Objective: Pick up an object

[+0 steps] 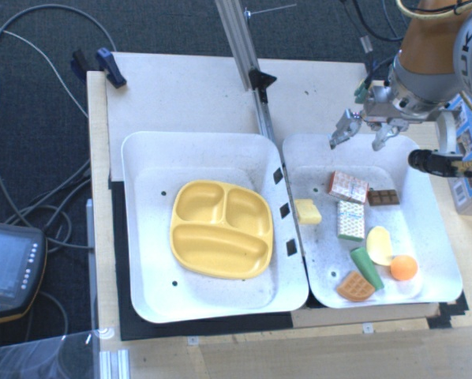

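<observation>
My gripper (363,135) hangs open above the far edge of the right bin (433,212), with nothing between its fingers. Below it in that bin lie a red-patterned box (348,186), a chocolate bar (383,197), a green-white box (350,219) and a yellow cheese block (307,211). Nearer the front are a pale yellow piece (379,245), a green piece (367,268), an orange ball (404,268) and a waffle (355,287).
The left bin (141,212) holds a yellow divided plate (220,229). A metal pole (240,30) slants over the bench behind the bins. A blue clamp (110,66) sits at the bench's far left corner.
</observation>
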`<act>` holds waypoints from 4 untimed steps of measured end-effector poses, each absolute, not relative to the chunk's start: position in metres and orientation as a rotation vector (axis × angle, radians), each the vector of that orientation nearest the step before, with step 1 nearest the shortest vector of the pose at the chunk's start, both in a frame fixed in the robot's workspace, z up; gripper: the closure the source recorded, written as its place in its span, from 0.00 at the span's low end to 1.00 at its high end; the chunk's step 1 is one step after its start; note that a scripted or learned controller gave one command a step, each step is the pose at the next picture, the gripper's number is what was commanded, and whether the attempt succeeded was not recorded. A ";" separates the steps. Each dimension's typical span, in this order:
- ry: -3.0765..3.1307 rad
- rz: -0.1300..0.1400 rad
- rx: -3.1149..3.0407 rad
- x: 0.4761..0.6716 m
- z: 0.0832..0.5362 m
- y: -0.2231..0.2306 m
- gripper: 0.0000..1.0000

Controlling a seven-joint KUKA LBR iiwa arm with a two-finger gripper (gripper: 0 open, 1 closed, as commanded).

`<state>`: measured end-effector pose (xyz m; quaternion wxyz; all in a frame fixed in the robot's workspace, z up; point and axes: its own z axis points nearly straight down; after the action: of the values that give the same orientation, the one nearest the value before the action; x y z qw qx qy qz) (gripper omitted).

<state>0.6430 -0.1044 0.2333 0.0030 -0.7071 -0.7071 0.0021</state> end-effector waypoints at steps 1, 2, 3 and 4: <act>-2.217 0.008 -2.216 0.637 0.172 -0.099 0.00; -2.217 0.007 -2.218 0.632 0.128 -0.102 0.00; -2.222 -0.003 -2.221 0.635 0.142 -0.102 1.00; -2.226 -0.007 -2.227 0.637 0.204 -0.110 1.00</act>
<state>0.6370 -0.1100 0.2041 -0.0035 -0.7073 -0.7069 -0.0023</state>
